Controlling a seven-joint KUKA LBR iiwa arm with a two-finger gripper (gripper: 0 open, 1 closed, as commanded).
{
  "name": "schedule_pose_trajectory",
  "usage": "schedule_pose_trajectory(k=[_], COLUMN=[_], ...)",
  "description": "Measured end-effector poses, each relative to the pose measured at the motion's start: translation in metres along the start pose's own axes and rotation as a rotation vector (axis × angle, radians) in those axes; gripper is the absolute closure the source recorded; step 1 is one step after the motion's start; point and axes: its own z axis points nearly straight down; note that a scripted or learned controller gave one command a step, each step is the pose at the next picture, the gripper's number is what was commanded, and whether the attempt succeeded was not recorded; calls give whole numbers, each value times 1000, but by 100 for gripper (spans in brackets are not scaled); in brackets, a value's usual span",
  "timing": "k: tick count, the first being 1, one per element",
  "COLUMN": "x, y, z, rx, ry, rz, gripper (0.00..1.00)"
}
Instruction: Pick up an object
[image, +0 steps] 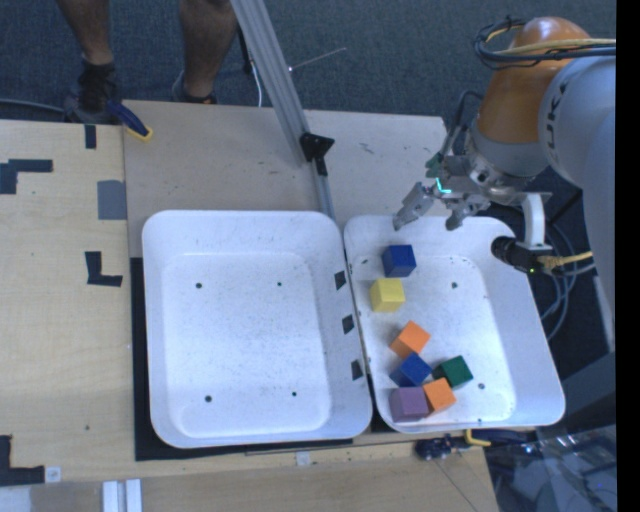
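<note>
Approach is the step in hand: the gripper (432, 212) hangs over the far rim of the right bin (520, 340), fingers spread, nothing between them. Nearest below it sits a blue cube (399, 260), with a yellow cube (388, 294) just beside that. Next move, I judge, calls for a short drop onto the blue cube. Both cubes lie close to the bin's left wall, leaving little room that side. Other blocks (427, 380) cluster at the near end, touching. The left bin (160, 330) lies alongside.
</note>
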Motion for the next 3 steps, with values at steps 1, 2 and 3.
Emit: schedule_pose_trajectory(k=[1, 2, 3], x=[7, 0, 0], y=[-4, -1, -2], z=[62, 122, 135], rx=[6, 6, 2], ry=[-1, -2, -2], rz=[0, 1, 0], gripper=[0, 0, 0])
